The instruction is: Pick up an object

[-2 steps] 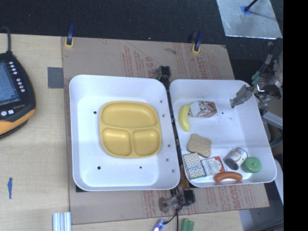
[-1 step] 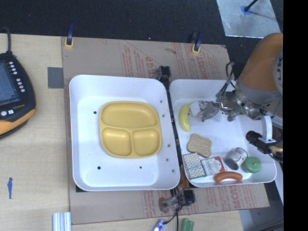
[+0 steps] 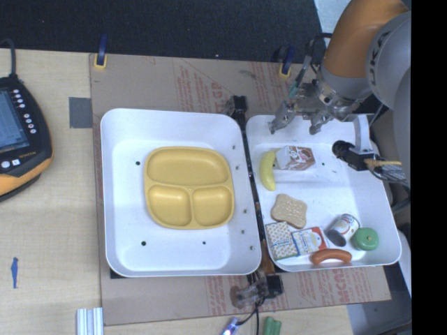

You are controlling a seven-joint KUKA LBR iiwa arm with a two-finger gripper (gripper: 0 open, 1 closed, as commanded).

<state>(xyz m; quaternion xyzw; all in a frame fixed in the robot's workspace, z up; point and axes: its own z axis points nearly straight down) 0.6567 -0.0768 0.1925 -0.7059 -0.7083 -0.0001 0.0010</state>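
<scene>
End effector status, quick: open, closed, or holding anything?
End effector: open, holding nothing, hovering above the far end of the right bin.

Light wooden bench (image 3: 49, 243) bears a brown cardboard sheet (image 3: 174, 89), clamped at its far edge by a yellow clip (image 3: 101, 54). Dark floor (image 3: 154, 9) beyond the far edge. Grey tape patch (image 3: 80, 112) near the sheet's left edge. Lighting even.

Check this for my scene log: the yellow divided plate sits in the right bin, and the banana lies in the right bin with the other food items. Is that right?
Not quite. The yellow divided plate sits in the left bin, as the camera view shows. The rest holds: the banana lies in the right bin with the other food items.
</scene>
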